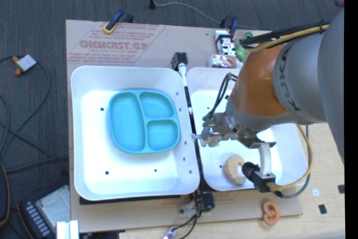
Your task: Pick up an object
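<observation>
A tan, round, bun-like object (234, 169) lies near the front of the right bin (296, 168). The grey arm with its orange band (260, 84) hangs over this bin and covers most of its middle. My gripper (211, 135) is low near the bin's left wall, a little up and left of the tan object, which lies apart from it. A light blue divided plate (144, 121) rests in the middle of the left bin (89, 165).
An orange ring (271, 212) lies on the bench in front of the right bin. Small boxes and a green item (226, 56) sit behind the right bin. Blue clamps (114, 20) hold the board's far edge. A cable runs along the ridge between the bins.
</observation>
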